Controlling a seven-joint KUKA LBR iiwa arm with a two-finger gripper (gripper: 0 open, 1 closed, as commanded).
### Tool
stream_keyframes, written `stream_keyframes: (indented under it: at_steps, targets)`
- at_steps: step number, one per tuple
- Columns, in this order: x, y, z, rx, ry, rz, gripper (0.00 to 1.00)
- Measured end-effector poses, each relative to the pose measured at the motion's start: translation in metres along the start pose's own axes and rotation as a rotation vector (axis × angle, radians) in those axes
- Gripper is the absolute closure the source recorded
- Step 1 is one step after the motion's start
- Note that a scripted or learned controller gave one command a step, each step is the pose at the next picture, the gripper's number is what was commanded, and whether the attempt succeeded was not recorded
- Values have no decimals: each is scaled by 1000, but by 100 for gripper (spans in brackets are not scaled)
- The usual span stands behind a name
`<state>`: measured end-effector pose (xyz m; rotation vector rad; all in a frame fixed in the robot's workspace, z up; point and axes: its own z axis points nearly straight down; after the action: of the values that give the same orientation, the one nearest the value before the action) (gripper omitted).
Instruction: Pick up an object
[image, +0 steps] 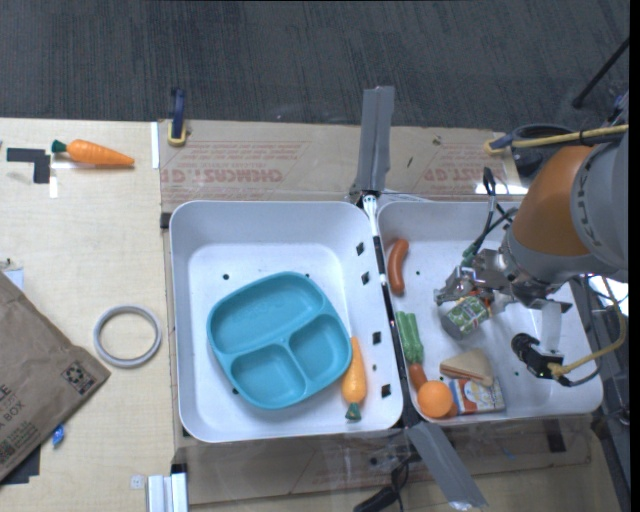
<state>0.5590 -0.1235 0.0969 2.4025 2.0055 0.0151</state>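
My gripper (466, 292) is low in the right bin (560, 400), near its middle. Directly under and against it lies a crumpled green and grey packet (465, 317). Whether the packet is gripped is hidden by the wrist. Also in this bin are a red-orange sausage (398, 265) by the left wall, a green bean pod (408, 337), a small red chili (416, 376), an orange (434, 399), a sandwich wedge (468, 365) and a flat printed card (484, 398).
The left bin (200, 240) holds a blue divided plate (278, 340) and a carrot (354, 374) at its right wall. On the bench to the left lie another carrot (92, 153), a tape ring (127, 334) and a cardboard box (35, 385).
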Motion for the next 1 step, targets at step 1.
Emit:
stream_keyframes:
  at_steps: [1]
  targets:
    - [-4,0,-7,4,-5,2,100]
